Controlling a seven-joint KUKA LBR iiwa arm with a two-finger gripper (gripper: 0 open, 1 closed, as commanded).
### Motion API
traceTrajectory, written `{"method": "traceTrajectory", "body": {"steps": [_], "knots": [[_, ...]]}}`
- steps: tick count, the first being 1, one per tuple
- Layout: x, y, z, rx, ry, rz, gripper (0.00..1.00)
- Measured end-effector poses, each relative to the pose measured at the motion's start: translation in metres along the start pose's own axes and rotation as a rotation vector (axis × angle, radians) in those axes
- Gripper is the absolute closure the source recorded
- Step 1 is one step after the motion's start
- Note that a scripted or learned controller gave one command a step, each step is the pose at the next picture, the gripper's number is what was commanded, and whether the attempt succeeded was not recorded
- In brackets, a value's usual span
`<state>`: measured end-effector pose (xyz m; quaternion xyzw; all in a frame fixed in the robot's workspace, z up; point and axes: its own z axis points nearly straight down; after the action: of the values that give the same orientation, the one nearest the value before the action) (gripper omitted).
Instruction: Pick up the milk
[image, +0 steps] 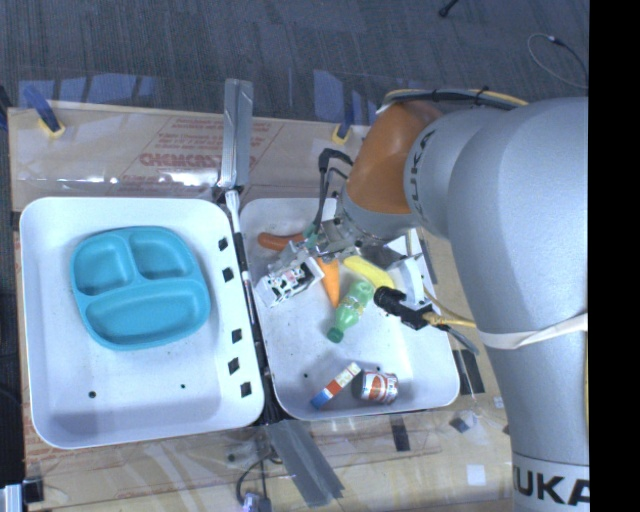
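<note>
Your gripper (300, 262) hangs low near the right bin's (440, 385) left edge, fingers around the small white milk carton (283, 284) because that's the pickup target.

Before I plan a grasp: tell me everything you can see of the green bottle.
The green bottle looks like translucent plastic with a paler neck end. It lies on its side on the floor of the right bin, slanting from upper right to lower left. Its upper end meets the yellow banana, and the orange carrot lies close beside it.
</note>
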<state>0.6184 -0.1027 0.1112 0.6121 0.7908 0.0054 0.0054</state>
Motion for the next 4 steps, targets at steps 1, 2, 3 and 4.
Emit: {"method": "traceTrajectory", "body": {"steps": [1, 2, 3, 4], "knots": [[0.005, -0.020, 0.005, -0.015, -0.006, -0.018, 0.00], [0.001, -0.018, -0.009, -0.022, -0.016, -0.021, 1.00], [0.001, -0.017, -0.009, -0.022, -0.016, -0.021, 0.00], [0.014, -0.051, -0.017, 0.020, 0.004, 0.077, 0.00]]}}
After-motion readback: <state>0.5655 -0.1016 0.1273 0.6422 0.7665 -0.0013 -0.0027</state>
